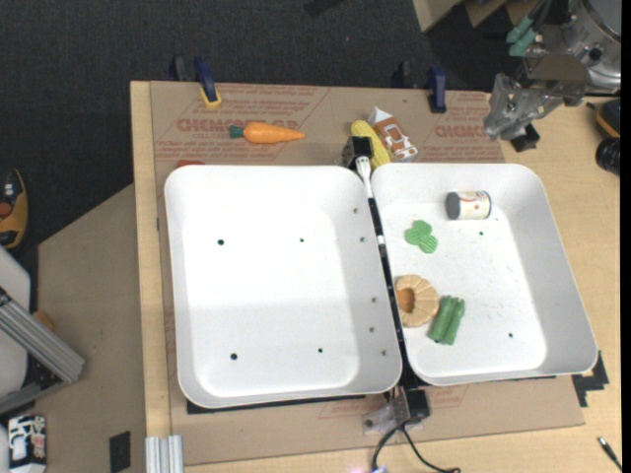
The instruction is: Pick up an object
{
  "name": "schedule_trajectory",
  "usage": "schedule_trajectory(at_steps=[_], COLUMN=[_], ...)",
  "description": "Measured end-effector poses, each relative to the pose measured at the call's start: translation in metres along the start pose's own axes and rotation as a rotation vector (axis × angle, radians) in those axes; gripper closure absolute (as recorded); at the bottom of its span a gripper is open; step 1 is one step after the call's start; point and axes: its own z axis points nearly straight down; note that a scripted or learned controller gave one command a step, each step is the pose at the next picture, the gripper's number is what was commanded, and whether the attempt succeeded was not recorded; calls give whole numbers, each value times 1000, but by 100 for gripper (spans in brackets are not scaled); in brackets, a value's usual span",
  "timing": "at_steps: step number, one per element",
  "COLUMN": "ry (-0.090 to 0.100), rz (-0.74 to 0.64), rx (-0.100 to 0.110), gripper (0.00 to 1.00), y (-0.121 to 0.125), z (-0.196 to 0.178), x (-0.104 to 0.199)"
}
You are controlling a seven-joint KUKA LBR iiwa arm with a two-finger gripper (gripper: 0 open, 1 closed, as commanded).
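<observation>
The right bin (552, 264) holds a small white can with a grey end (468, 205), a flat green clover-shaped piece (422, 236), a round tan ribbed piece (416, 300) and a green ribbed block (446, 320) that touches it. My gripper (510, 128) hangs above the bench behind the right bin's far right corner, well apart from all of these. It is open, with nothing between its fingers. The can is the nearest object, to the gripper's lower left.
The left bin (197, 264) lies beside the right one. Behind the bins, on the cardboard, lie a toy carrot (266, 134), a yellow piece (365, 134) and a brown-and-white packet (395, 139). Blue clamps (207, 82) (435, 88) hold the board's far edge.
</observation>
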Motion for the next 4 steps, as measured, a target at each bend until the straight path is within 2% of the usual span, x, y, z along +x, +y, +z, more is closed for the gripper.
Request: schedule_trajectory(at_steps=[1, 2, 4], ry=[2, 0, 1], rz=[-1, -2, -1], rx=[8, 19, 18], gripper=[100, 100, 100], y=[-71, -68, -68], z=[-74, -67, -67], x=[38, 94, 195])
